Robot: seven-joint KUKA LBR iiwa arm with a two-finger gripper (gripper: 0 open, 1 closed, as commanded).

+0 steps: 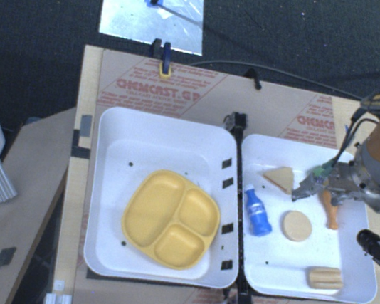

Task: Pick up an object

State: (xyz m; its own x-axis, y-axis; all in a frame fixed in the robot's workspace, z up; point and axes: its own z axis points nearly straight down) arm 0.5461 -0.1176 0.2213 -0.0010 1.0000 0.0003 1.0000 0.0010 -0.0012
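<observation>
Gripper: the gripper (312,184) hung low over the right bin (362,285), near its back edge. Its dark tip pointed toward the divider. How far it was open, honestly couldn't tell from this angle, and nothing showed up in its grasp.

Closest object: a tan wedge (280,177), triangle shaped, kinda like a slice of cheese or bread. It lay just beside the gripper, on the divider side of it, and whether the two touched I couldn't make out.

Carrot thing: an orange stick (329,208), partly under the wrist, just on the near side of the gripper.

Round piece: a pale cookie-looking disc (297,226), flat on the bin floor, a bit further toward the front from the gripper.

Bottle: a small blue bottle (258,212) with a white cap, lying on its side close to the divider, well clear of the gripper.

Bread roll: a tan loaf-ish block (324,278) near the right bin's front edge, farthest from the gripper.

Left bin: the left bin (123,144) held a yellow divided plate (171,218) with three compartments, across the divider from the gripper.

Surface: both bins sat on a cardboard-covered bench (185,93) with red print.

Room: dark carpet (40,14) beyond the bench, with a shiny metal plate (155,5) on it.
</observation>
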